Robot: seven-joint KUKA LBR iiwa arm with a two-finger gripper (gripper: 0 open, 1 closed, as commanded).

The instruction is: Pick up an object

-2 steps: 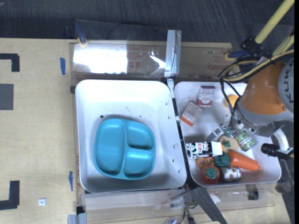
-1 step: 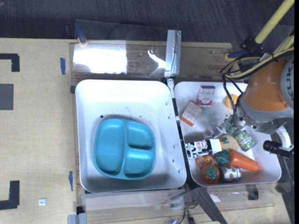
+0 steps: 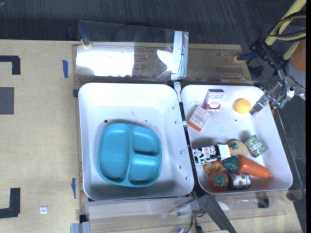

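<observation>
A wooden desk [image 3: 34, 144] carries two shallow white bins side by side. The left bin [image 3: 92, 101] holds a blue divided plate [image 3: 129, 154], lying flat towards its near side. The right bin [image 3: 282, 154] holds scattered small objects: an orange-and-white carton [image 3: 198, 118] by the dividing edge, a small red-and-white box [image 3: 214, 100] just beyond it, and an orange ball [image 3: 242, 105] near the far right corner. Along the near side cluster a black-and-white cow-patterned carton [image 3: 208, 154], a toy carrot [image 3: 253, 168], a small green packet [image 3: 255, 145] and other small toys. The gripper [image 3: 257, 107] hangs just right of the ball, at the bin's right edge, holding nothing; whether it is open or closed cannot be told.
</observation>
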